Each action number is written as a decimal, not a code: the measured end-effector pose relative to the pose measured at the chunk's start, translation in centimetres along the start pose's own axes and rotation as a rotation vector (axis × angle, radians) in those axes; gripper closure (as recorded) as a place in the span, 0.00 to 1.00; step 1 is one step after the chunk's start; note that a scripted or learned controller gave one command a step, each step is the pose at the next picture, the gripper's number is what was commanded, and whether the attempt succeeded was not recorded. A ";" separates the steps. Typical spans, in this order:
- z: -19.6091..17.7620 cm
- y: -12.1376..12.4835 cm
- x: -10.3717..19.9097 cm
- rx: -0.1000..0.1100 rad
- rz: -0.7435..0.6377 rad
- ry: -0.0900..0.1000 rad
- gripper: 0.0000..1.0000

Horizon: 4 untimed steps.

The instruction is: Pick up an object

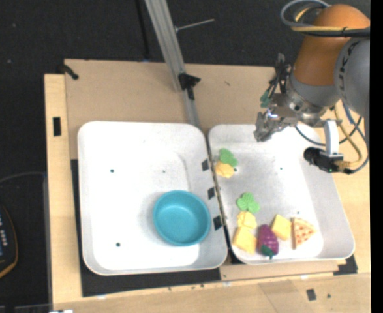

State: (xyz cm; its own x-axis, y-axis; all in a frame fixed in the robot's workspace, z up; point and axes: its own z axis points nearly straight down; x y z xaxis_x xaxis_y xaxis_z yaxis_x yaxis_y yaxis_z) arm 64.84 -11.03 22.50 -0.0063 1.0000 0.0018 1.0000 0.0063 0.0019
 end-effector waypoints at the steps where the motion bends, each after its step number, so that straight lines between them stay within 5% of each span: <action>1: 0.6 -0.8 5.3 0.002 0.000 0.000 1.00; 4: -2.5 -3.6 19.4 -0.001 -0.002 0.001 1.00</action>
State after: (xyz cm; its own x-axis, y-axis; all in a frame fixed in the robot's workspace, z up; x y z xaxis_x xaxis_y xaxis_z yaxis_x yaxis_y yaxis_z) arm 61.07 8.32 25.04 -0.0082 1.0000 0.0026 1.0000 0.0082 0.0028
